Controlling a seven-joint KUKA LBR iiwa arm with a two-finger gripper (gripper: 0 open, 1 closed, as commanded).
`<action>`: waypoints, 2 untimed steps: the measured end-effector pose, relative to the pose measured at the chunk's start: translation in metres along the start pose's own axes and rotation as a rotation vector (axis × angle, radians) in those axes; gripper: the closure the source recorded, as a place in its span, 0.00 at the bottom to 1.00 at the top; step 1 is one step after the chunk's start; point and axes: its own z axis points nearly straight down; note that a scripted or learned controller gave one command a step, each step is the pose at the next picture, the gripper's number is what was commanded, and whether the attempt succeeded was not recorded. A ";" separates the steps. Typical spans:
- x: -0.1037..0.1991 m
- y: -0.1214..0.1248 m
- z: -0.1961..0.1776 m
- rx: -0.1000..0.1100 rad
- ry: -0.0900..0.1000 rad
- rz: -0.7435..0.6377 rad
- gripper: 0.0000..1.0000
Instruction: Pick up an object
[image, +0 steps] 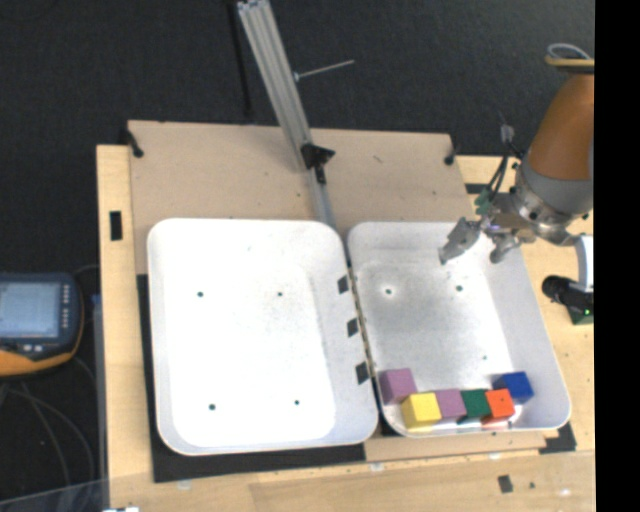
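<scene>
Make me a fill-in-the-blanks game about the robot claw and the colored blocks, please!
1. All the blocks sit in the ___ bin.
2. The yellow block lies right next to a ___ block.
3. The claw hangs above the far end of the bin, while the blocks crowd along its ___ edge.
4. The block farthest to the right is the ___ one.

Missing words: right; purple; near; blue

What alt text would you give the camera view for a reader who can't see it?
The gripper hangs open over the far end of the right bin, holding nothing. Small coloured blocks cluster along that bin's near edge; the left bin sits beside it.
</scene>
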 end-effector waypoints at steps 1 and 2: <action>-0.001 0.001 -0.011 -0.002 -0.002 -0.004 1.00; -0.003 0.016 -0.038 -0.005 0.001 0.000 1.00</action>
